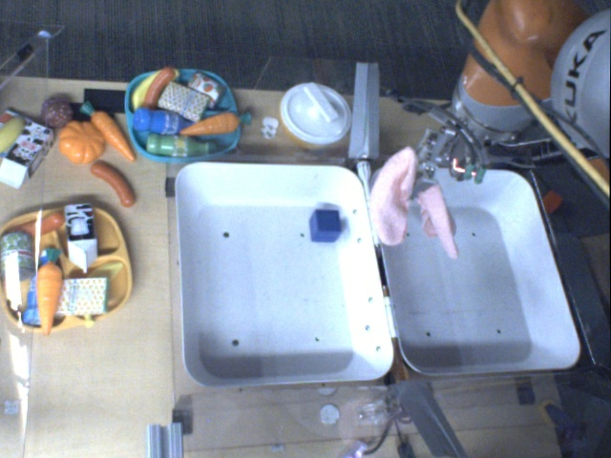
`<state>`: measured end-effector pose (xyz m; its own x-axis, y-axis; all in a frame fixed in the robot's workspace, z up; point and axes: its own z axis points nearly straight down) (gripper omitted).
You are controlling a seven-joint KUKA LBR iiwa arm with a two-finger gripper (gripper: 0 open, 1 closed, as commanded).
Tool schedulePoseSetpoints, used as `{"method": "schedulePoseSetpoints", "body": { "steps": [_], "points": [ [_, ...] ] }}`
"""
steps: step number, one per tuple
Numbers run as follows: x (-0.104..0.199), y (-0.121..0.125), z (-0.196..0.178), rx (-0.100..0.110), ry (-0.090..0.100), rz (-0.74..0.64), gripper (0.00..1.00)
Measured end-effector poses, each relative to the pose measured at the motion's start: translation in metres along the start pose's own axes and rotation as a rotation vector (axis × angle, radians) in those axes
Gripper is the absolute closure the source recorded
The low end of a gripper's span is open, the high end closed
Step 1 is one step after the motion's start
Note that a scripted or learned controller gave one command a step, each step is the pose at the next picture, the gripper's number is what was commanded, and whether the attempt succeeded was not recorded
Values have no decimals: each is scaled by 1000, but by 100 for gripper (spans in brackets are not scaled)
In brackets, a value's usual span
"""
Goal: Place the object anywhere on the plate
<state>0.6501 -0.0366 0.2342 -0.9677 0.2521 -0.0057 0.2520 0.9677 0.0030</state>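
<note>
Pink cloth (396, 203), blue block (326, 224)

A pink cloth (406, 198) hangs limp in two drooping folds from the gripper (431, 165) over the far left corner of the right bin (535, 342), one fold draped across the divide between the bins.

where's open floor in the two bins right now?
Left bin: bare all around the blue cube near its upper right. Right bin: lower half bare. Its upper left is crowded by the gripper and the hanging pink cloth.
</note>
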Motion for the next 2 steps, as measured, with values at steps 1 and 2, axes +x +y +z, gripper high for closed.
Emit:
{"method": "schedulePoseSetpoints", "body": {
  "steps": [1,2],
  "points": [
    [45,39,-4,-1,2,-254,100],
    [83,69,-11,-1,1,-256,100]
  ]
}}
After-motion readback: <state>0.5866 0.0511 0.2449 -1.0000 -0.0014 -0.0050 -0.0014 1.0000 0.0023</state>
